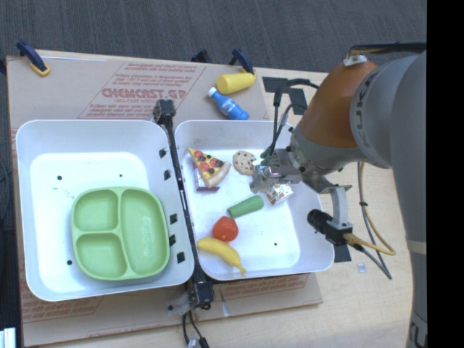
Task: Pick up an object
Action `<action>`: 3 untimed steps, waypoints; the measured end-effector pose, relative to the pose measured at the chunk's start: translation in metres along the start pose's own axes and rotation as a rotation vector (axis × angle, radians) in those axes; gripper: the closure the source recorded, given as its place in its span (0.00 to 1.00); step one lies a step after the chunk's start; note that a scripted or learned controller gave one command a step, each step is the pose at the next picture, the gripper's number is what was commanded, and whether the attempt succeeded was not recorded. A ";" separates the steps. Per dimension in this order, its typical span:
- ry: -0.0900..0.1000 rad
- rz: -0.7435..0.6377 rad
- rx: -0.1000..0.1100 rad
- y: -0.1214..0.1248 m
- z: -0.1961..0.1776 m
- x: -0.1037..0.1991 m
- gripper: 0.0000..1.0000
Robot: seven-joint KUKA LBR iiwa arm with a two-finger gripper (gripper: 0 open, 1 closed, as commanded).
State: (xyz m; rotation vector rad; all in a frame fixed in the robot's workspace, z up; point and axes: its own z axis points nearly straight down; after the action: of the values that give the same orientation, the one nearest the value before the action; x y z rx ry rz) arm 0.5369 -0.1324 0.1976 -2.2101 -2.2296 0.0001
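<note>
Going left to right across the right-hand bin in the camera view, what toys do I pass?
Pizza slice → tomato → cookie → gripper, at the bin's right side. The banana and green cucumber overlap these sideways, so I leave them out.

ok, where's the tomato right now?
The tomato sits in the right bin, near its front edge, just above the banana and below-left of the green cucumber.

My bench (362,296) was pale wood, topped with printed cardboard (138,93). Behind it lay dark grey carpet (145,13). The light was even.
</note>
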 end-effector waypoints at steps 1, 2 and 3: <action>-0.001 0.005 0.001 -0.061 -0.029 -0.040 1.00; -0.001 0.001 0.000 -0.060 -0.014 -0.012 1.00; -0.001 0.003 -0.001 0.021 -0.035 0.011 1.00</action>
State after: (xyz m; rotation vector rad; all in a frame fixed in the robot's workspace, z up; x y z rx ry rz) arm 0.5576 -0.1210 0.2327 -2.2145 -2.2268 -0.0001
